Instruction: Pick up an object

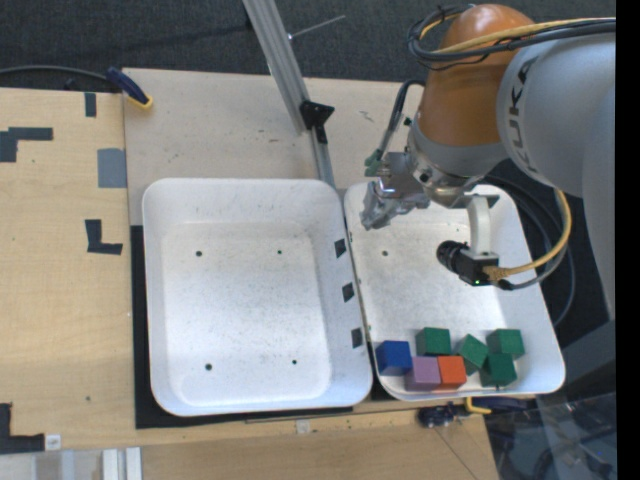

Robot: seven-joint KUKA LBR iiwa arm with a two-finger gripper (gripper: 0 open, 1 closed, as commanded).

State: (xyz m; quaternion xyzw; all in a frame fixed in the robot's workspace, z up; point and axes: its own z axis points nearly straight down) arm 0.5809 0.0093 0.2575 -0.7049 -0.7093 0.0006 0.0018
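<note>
Gripper [378, 211] hangs over right bin's [530, 258] far-left corner; open or closed, cannot tell

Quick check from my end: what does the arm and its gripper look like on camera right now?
The arm is grey with dark lettering and a rounded orange band above the wrist. The gripper is small, metallic grey. Thin cables, yellow and dark, loop around the wrist.

Fixed above the bench [230, 118], looking down at a slant from moderate height. Takes in both white bins: left bin [160, 268] whole, right bin [530, 298] whole but partly behind the arm [520, 78] entering at right. Bench's left edge cropped.
</note>
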